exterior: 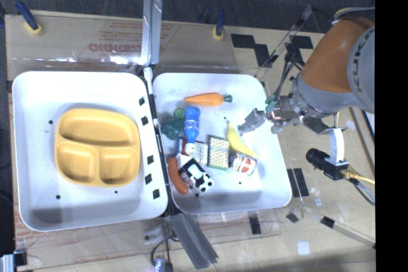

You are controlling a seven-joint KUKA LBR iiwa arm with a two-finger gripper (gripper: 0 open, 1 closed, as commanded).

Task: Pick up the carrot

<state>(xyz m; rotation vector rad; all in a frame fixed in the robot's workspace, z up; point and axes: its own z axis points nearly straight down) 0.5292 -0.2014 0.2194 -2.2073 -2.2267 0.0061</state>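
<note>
The carrot (204, 99), orange with a green stem end pointing right, lies at the back of the right bin (271, 191). My gripper (252, 121) hangs over the right side of that bin, to the right of the carrot and a little nearer the front. It sits just above the banana (238, 141). Nothing shows between its fingers.
The right bin also holds a blue bottle (191, 123), a teal cup (171, 129), a sausage (176, 175), small cartons (217, 152) and a black-and-white die (196, 176). A yellow divided plate (97, 146) lies in the left bin (29, 200).
</note>
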